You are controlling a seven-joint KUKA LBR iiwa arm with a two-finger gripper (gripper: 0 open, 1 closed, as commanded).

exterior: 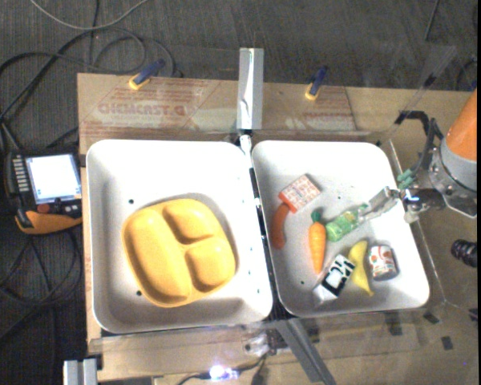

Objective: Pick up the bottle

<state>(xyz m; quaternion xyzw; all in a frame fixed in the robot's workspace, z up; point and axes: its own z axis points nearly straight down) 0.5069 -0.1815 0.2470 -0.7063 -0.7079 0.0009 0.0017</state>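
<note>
The bottle (349, 220) is green and clear. It lies slanted in the right bin (337, 155), its green end beside the carrot (317, 245) and its clear end pointing up-right toward the bin's right wall. My gripper (409, 196) hangs at that right wall, right next to the bottle's clear end; whether it touches the bottle is unclear. The grey wrist and orange band (465, 135) rise behind it at the right edge of the view.
The right bin also holds a red-and-white box (300, 191), a red sausage-like piece (278, 225), a banana (360, 265), a small can (382, 261) and a black-and-white pack (335, 277). In the left bin (112, 167) lies a yellow divided tray (181, 249).
</note>
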